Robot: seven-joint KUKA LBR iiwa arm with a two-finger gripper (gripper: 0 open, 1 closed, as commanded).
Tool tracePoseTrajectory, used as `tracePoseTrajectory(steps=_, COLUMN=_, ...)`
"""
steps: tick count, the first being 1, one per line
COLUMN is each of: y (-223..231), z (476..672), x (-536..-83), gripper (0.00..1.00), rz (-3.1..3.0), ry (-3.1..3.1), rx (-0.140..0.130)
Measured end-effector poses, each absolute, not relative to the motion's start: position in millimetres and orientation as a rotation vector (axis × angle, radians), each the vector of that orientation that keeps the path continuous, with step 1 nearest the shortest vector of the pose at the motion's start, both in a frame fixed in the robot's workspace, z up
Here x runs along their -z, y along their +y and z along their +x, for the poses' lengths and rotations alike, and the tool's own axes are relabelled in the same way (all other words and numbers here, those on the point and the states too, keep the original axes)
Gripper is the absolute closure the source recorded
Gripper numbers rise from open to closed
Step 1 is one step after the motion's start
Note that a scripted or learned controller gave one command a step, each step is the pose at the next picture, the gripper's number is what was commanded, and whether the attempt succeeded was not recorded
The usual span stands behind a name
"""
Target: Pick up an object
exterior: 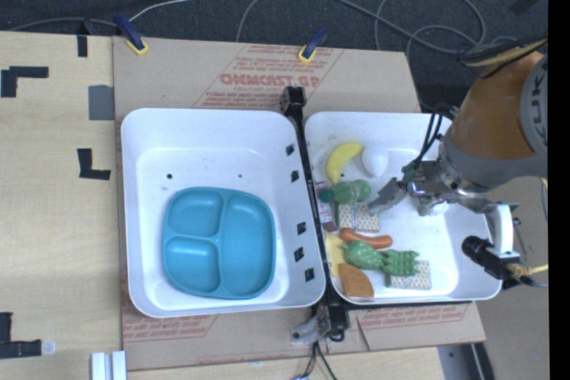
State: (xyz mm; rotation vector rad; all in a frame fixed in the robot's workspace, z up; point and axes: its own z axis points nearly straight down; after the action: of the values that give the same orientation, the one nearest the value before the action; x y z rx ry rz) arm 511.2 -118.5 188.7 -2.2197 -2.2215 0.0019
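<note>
The right bin (463, 276) holds several small toys. A yellow banana (344, 159) lies beside a white egg-shaped piece (375, 162). Below them are a green toy (347, 191), a red-orange sausage shape (366, 238), a green lumpy toy (381, 260) and a brown bread piece (356, 282). My gripper (408, 196) hangs low over the middle of this bin, just right of the green toy and below the egg. Its fingers (389, 192) stand open with nothing between them.
The left bin (142, 191) holds a blue divided plate (218, 242). A black divider (303, 191) runs between the bins. Two patterned cards (358, 215) (415, 278) lie among the toys. Cables (419, 4) trail behind the bench.
</note>
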Motion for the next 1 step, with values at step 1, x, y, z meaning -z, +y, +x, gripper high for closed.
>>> tracePoseTrajectory(steps=1, y=-91.0, z=578.0, x=-183.9, gripper=0.0, rz=-2.218, ry=-2.224, rx=-0.001)
